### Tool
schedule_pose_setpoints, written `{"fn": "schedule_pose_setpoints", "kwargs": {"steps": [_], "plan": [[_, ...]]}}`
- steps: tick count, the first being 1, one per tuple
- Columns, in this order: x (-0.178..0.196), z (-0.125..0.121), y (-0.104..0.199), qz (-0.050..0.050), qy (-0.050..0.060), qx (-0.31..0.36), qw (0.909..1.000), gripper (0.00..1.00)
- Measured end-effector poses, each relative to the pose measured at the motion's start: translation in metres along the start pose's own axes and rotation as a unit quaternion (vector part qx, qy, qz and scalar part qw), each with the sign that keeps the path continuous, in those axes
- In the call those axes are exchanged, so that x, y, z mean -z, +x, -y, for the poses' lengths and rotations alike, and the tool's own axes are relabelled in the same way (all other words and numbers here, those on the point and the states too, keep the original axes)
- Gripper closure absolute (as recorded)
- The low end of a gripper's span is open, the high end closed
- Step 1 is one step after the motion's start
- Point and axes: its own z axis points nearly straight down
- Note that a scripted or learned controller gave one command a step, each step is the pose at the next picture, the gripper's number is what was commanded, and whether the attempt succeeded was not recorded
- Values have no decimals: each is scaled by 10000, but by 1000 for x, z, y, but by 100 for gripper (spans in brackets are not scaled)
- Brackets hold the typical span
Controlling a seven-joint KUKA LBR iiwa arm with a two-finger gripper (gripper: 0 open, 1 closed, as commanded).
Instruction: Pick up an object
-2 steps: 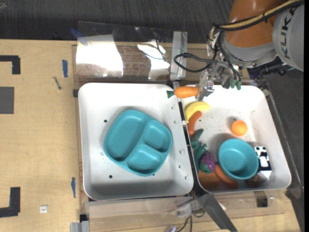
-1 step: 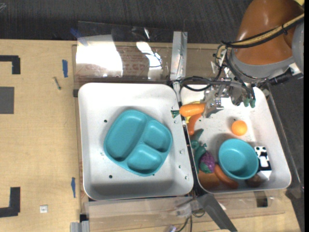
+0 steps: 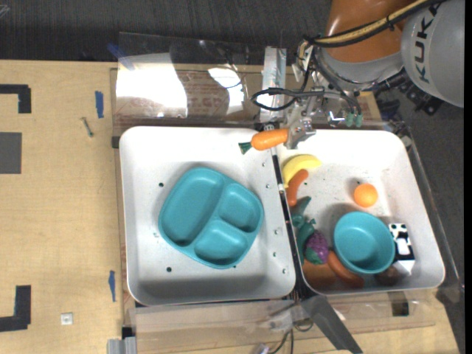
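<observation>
The claw [image 3: 299, 127] hangs over the far edge of the bins, right above the divide between them, and a toy carrot [image 3: 267, 139] sits at its tip, orange body pointing toward the right bin and green top toward the left bin [image 3: 140, 220]. The carrot lies level and seems clear of the bin floor, which suggests it is gripped near its thick end and lifted; the fingers appear closed on it, though the contact point is small and partly hidden by the wrist hardware.

The rest of the toys crowd the right bin [image 3: 391, 161]: a banana [image 3: 299, 166] just below the carrot near the far left corner, a small orange ball [image 3: 365, 195] toward the middle, a teal bowl [image 3: 363, 243] near the front edge, purple grapes [image 3: 317, 247] beside the bowl, and a black-and-white block [image 3: 400, 240] at the bowl's right. That clutter explains choosing the carrot at the pile's outer edge. The left bin holds a teal divided plate [image 3: 211, 216] in its centre. By my judgement the pick is nearly complete, provided the grip holds.
</observation>
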Motion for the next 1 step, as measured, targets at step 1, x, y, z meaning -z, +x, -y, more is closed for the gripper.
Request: {"fn": "schedule_pose_setpoints", "kwargs": {"steps": [1], "plan": [[-2, -24, -9, 14, 1, 224, 9997, 100]]}}
